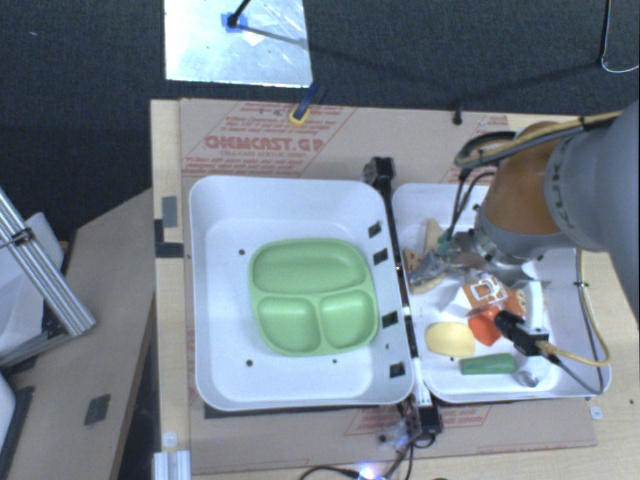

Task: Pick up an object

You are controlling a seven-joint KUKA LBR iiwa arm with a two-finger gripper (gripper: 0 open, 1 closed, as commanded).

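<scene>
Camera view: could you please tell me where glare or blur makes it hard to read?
Camera view: glare on the foil sheet at top; white bins look bright, nearly washed out; the clutter beside the arm is soft and hard to separate; green tray reads clearly.

KUKA iiwa arm (pixel 600 183): a rounded grey housing above a broad orange band (pixel 520 198), then a grey wrist ring. Dark cables loop over the band's top; a thin yellowish cable trails beside the arm.
</scene>
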